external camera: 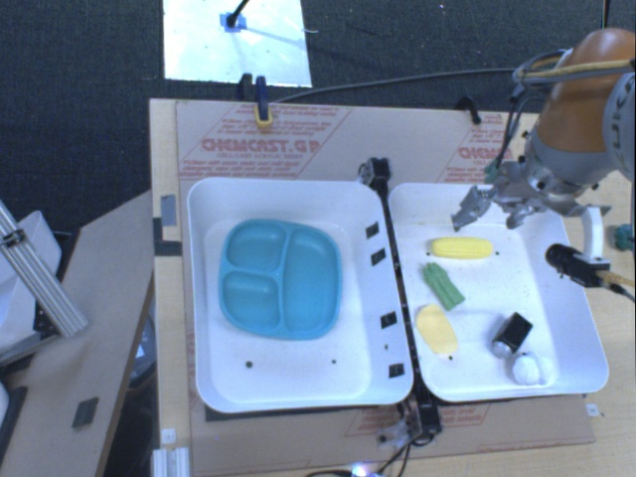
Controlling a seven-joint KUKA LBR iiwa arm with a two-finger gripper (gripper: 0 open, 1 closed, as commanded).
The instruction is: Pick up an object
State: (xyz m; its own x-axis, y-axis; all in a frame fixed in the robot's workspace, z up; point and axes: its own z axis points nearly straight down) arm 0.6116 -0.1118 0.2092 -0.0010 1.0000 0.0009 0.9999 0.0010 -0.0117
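White ball (pixel 528 369) sits nearest; the open, empty pincer (pixel 494 209) hovers with the yellow corn (pixel 461 249) just at its seven o'clock, long axis three-to-nine.

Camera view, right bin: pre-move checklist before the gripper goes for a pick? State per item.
1. Gripper carries nothing: ok, its two fingers hang spread above the back of the right white bin with nothing between them.
2. Nearest target free: ok, the yellow plastic corn cob lies flat just below the fingers, apart from its neighbours.
3. Green ridged stick clear of the pale yellow lemon-shaped piece: cannot tell, they lie close.
4. Small black block separate from the white ball: not ok, they touch or nearly touch.
5. Blue divided plate out of the path: ok, it sits in the left bin.
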